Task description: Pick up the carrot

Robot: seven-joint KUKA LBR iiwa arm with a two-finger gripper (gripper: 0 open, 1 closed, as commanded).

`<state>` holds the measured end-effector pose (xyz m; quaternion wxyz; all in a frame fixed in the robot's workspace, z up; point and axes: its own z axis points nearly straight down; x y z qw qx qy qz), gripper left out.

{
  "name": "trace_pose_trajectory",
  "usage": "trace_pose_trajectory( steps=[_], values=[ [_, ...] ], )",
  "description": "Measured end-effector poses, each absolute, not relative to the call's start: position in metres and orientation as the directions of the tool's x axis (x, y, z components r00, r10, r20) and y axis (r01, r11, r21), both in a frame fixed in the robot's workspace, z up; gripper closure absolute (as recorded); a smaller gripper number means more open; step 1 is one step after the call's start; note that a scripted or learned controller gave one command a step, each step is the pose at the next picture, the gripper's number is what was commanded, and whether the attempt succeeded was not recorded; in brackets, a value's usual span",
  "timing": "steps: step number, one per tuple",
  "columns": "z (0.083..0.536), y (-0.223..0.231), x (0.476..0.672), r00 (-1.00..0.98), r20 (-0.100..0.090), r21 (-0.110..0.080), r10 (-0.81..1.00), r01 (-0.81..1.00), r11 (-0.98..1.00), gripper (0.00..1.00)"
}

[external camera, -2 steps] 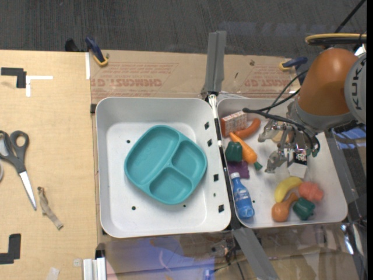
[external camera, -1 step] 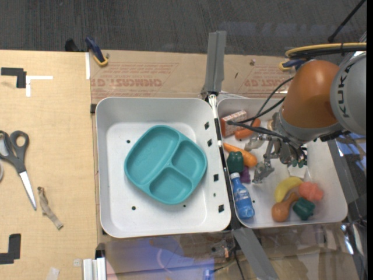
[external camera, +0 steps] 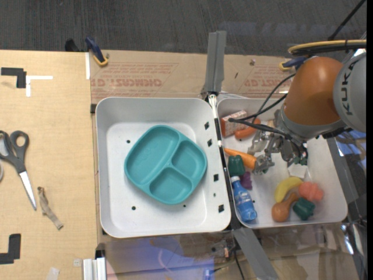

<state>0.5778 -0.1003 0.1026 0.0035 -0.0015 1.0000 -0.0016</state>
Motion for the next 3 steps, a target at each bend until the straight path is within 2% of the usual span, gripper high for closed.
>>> trace_pose_trajectory(
  steps=[1, 2, 3],
  values=[
    [0.154, -0.047, 0.552, -0.998, -0.002, 0.0, -0.07, -0.07, 0.998, 1.0],
    [0.194, 0.004, 0.547, -0.879, -0.004, -0.001, -0.476, -0.476, 0.879, 1.0],
    [0.192, 0.025, 0.642, -0.892, -0.005, 0.0, -0.451, -0.451, 0.892, 1.0]
  ],
)
